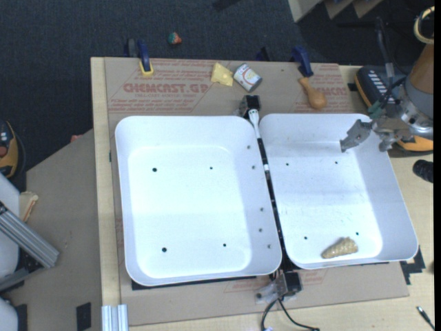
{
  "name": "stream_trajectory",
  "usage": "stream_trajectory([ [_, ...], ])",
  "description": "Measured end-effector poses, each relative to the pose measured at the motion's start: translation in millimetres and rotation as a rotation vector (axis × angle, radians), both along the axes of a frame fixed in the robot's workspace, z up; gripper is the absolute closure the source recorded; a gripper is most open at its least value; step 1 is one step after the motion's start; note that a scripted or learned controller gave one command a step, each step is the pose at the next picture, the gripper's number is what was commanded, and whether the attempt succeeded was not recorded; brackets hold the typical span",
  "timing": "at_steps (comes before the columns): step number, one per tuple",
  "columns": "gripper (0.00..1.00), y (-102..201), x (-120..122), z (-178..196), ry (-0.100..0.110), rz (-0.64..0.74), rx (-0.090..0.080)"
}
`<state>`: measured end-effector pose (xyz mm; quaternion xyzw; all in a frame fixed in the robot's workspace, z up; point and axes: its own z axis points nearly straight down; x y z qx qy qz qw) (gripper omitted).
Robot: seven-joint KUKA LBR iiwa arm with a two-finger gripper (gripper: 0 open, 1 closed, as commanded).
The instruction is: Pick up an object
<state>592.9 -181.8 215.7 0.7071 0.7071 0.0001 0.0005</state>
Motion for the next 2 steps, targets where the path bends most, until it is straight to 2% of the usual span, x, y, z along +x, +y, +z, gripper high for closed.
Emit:
stream_trajectory([
  [1,1.0,-0.1,0.7,11.0,-0.003,0.001,-0.001],
  [2,1.0,43.3,6.6,170.2,-0.02,0.007,-0.003],
])
